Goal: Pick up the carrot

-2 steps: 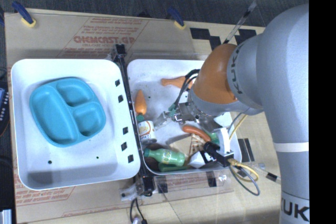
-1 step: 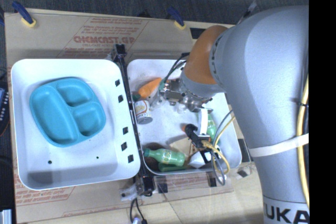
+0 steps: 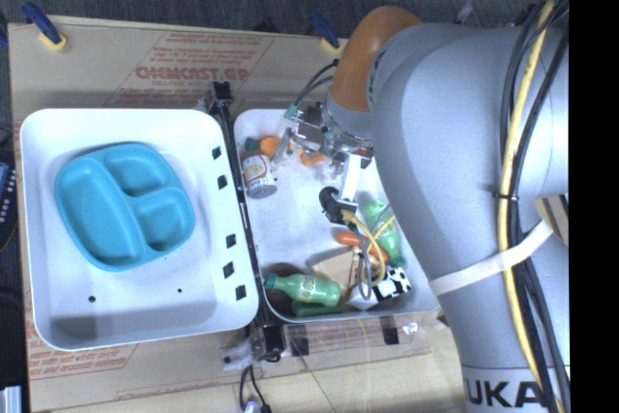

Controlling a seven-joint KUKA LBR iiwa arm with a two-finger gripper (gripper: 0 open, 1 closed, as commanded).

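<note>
While the gripper [image 3: 311, 138] hangs over the right bin's [image 3: 290, 232] far end — finger state unclear — carrot [image 3: 347, 236] lies nearer.

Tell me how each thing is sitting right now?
Blue plate: flat in the left bin, nothing on it.
Small can: tipped over in the right bin.
Green bottle: lying on its side near the front wall.
Carrot: lying flat among the toys, not lifted.
Gripper: low over the right bin's far end.
</note>
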